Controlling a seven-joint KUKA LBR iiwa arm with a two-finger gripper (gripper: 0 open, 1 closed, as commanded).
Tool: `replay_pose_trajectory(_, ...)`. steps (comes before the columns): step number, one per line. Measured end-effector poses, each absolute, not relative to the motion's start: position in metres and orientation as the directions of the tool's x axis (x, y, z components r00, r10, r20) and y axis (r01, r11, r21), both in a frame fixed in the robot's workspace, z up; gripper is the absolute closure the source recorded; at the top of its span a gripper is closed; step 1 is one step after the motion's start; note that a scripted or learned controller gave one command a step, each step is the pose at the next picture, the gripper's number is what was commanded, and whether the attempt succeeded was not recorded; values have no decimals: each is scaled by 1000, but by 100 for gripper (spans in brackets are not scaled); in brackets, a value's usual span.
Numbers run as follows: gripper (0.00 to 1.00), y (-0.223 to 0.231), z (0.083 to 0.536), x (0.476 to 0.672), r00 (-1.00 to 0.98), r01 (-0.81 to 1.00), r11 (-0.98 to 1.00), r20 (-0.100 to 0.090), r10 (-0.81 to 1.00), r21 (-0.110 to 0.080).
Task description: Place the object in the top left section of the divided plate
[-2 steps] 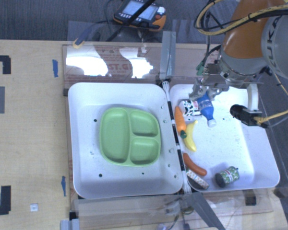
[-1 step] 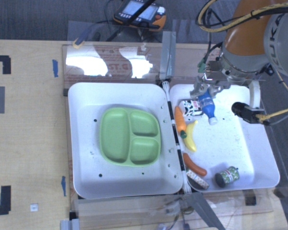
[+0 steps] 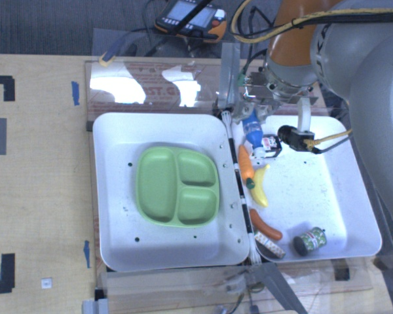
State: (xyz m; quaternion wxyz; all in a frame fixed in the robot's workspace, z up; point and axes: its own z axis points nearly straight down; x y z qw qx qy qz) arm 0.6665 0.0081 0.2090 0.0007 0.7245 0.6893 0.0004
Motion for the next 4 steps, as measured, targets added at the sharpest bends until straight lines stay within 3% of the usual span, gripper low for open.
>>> replay_pose_trajectory(1,100,-93,309,667,-145,989,145,-2,989,4)
replay_pose_trajectory(2,100,-16,186,667,-266,964,266,0,964,1)
replay_pose_trajectory(3,100,17,185,667,-327,945,327,0,945,0)
replay_pose_trajectory(4,100,36,185,643,-154,988,154,1,988,-1)
